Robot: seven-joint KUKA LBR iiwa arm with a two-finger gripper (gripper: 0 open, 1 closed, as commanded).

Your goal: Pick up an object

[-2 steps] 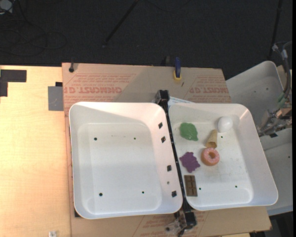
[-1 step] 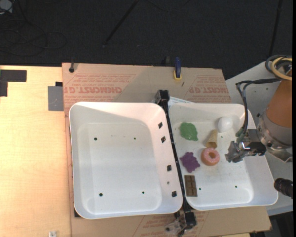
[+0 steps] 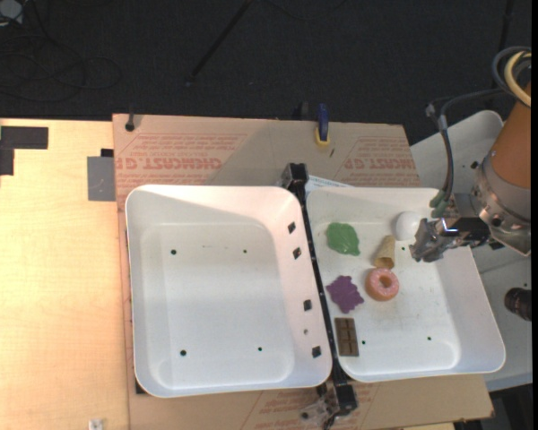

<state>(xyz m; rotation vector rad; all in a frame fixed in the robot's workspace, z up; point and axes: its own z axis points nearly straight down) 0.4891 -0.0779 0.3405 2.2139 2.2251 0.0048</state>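
Objects for picking all lie in the right bin [image 3: 466, 348]: a brown block [image 3: 346, 336], purple piece [image 3: 344, 292], green lump [image 3: 342, 238], pink doughnut [image 3: 383, 284], tan cone [image 3: 386, 252] and white ball [image 3: 405, 221], spread apart, which should leave room to reach each singly. The gripper [image 3: 428, 240] hovers beside the cone and ball; whether it is wide or closed I cannot tell.

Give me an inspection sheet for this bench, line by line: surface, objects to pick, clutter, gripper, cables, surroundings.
Surface: two white bins side by side, left bin, right bin, on cardboard.
Job's things: in the right bin, green piece, purple piece, pink ring, tan cone, white ball, brown block.
Clutter: nothing seen.
Gripper: gripper low over the right bin, beside the cone.
Cables: black cable by the arm.
Surroundings: wooden bench, dark floor.
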